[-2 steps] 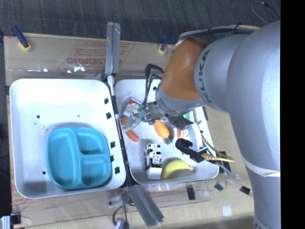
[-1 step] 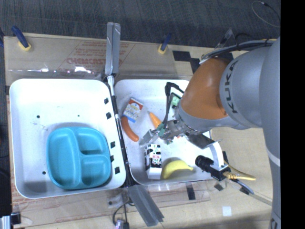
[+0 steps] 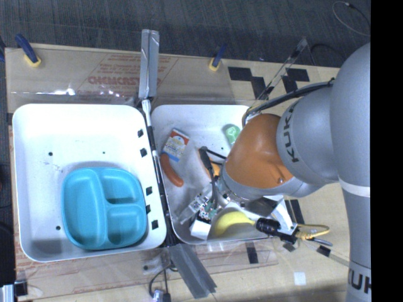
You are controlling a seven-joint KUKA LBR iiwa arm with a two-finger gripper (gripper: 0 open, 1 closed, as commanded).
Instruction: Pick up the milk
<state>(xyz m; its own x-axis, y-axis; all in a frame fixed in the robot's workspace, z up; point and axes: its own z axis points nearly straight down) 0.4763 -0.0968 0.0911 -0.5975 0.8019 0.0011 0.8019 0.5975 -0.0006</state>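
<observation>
**Desk:** Camera view, from above the counter (image 3: pixel 75 74): where is the milk?

**Photographer:** The small white milk carton with a blue and orange printed face (image 3: pixel 175 146) lies flat on the floor of the right-hand shallow white bin (image 3: pixel 189 115), in its upper-left part, close to the wall shared with the left-hand white bin (image 3: pixel 38 124). Its long axis runs roughly up and down the frame, tipped slightly toward the right at the top.

**Desk:** And around it?

**Photographer:** Just below it lies a reddish-brown sausage-shaped toy (image 3: pixel 172 171), slanting down to the right. To the right lies a green item (image 3: pixel 231 132), half hidden by the arm. Lower down lies a yellow banana-like piece (image 3: pixel 230 223), near the bin's front wall.

**Desk:** Where does the claw stand?

**Photographer:** The claw (image 3: pixel 203 204) hangs low in the same bin, beneath the orange-banded wrist (image 3: pixel 255 153), among clutter near the banana. Whether its parts are apart or together I cannot tell; nothing is visibly held.

**Desk:** So the move ahead?

**Photographer:** The carton sits up and to the left of the claw, apart from it, with the sausage between. A judgement: the claw must travel up-left and close across the carton's short width.

**Desk:** The left bin?

**Photographer:** It holds a light blue compartmented plastic tray (image 3: pixel 104 206).
</observation>
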